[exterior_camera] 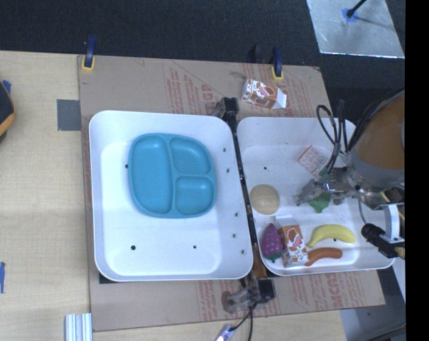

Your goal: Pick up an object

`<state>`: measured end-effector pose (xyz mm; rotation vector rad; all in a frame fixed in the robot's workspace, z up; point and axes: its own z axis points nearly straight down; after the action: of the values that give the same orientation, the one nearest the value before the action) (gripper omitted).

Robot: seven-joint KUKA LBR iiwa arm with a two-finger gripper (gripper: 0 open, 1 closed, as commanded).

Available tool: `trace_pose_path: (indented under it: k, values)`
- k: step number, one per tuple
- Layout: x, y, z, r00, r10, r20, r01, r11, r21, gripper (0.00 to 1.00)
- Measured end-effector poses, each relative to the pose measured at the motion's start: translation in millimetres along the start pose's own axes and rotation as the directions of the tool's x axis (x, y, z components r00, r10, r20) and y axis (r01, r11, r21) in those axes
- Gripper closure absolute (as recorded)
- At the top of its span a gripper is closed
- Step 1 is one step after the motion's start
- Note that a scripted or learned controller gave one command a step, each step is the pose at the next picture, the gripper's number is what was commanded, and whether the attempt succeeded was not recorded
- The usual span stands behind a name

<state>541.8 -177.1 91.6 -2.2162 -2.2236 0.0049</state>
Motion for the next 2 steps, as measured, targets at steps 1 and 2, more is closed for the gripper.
trace_pose_path:
  k: [1, 2]
  values:
    - [-1.0, -0.1, -10.2, 1.0, -0.002, 0.001, 0.002, 1.0, 0.002, 1.0]
    - [-1.0, -0.1, -10.2, 1.0, -0.003, 0.001, 0.003, 1.0, 0.002, 0.0]
